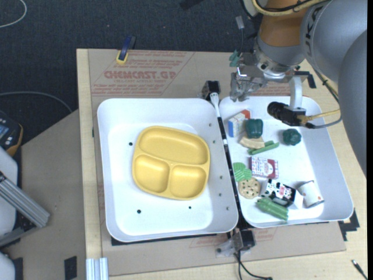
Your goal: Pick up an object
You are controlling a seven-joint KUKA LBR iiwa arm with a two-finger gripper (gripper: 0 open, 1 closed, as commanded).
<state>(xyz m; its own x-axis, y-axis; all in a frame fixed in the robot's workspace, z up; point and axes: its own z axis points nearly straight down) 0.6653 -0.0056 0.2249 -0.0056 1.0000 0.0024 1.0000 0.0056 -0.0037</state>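
Camera view: we are seeing the gripper (240, 93) hanging over the right bin's (333, 156) far rim, fingers narrowly parted, gripping nothing. The small objects (262, 165) are crowding that bin's left half, leaving bare floor rightward. The left bin (116, 156) is holding a yellow divided tray (171, 162).

Grey arm (341, 25), orange band (288, 7), metallic gripper (240, 93), possibly black cabling.
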